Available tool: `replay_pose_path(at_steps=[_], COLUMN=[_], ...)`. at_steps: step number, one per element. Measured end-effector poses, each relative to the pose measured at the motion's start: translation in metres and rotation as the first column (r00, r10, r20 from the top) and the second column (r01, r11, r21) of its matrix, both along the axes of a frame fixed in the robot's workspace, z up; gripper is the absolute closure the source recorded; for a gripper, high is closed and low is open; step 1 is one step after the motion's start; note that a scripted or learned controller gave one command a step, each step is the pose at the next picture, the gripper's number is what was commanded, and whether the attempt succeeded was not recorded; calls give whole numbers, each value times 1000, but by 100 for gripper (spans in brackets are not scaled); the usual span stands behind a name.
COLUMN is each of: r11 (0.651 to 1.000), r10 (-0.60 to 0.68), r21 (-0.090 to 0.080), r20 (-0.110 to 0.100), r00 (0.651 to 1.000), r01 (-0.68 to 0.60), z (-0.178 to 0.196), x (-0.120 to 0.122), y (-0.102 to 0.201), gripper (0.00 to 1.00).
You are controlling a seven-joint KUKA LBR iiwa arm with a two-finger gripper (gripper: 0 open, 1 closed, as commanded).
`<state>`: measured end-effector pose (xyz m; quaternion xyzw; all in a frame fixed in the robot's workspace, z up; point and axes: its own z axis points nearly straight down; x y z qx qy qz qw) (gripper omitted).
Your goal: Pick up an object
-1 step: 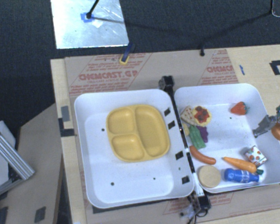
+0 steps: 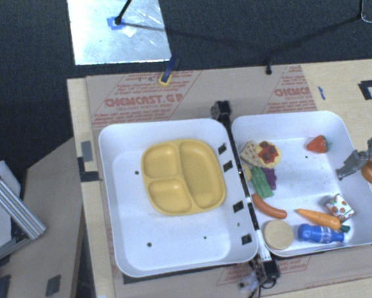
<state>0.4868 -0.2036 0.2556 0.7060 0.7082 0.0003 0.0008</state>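
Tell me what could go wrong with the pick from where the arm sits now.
The carrot, blue bottle and small patterned carton crowd the right bin's near corner, so closing there may nudge or catch a neighbour. The gripper sits at that bin's right rim and could clip the wall while descending.

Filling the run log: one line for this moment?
gripper: at right bin right edge, holding nothing | toys untouched | yellow tray: left bin

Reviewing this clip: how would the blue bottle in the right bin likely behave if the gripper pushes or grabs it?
The blue bottle lies on its side, so a push would probably roll it. It sits by the bin's near wall, below the carrot, leaving little finger room. Its smooth round body may slip.
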Motion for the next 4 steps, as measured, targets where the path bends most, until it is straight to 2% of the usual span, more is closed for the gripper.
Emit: replay_pose_path(at_steps=[1, 2, 3, 4], r11=[1000, 1000, 1000, 1000], r10=[-2, -2, 5, 2], r21=[2, 2, 12, -6], r20=[-4, -4, 2, 13], r00=[1000, 1000, 1000, 1000], r01=[2, 2, -5, -2], z=[-57, -115, -164, -151], x=[-9, 0, 4, 5], y=[-3, -1, 5, -1], gripper=[0, 0, 0, 100])
